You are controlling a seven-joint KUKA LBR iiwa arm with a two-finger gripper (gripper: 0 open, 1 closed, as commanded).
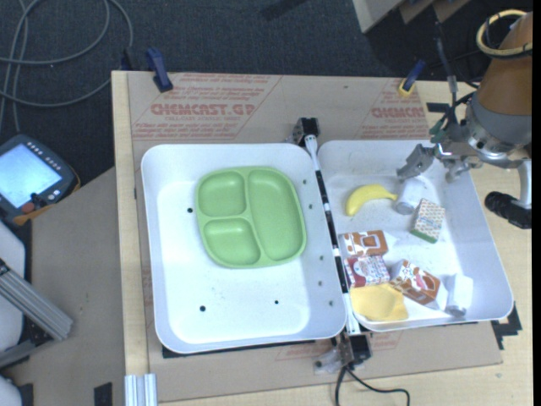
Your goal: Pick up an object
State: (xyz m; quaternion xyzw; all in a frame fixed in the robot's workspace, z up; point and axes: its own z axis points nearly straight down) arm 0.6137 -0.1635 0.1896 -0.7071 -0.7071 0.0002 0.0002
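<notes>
The right bin holds a yellow block at 6 o'clock, snack packets and a banana at 11 o'clock. The left bin holds a green tray. The gripper, fingers spread and holding nothing, hangs at the right bin's 12 o'clock over the brown bench.

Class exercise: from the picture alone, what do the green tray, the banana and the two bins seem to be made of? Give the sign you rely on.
Green tray: probably moulded plastic, matte, with smooth rounded compartments. Banana: likely a plastic toy, uniformly yellow with a slight sheen; real fruit cannot be excluded. Bins: seemingly thin white plastic, with rounded corners and faint glare.
</notes>
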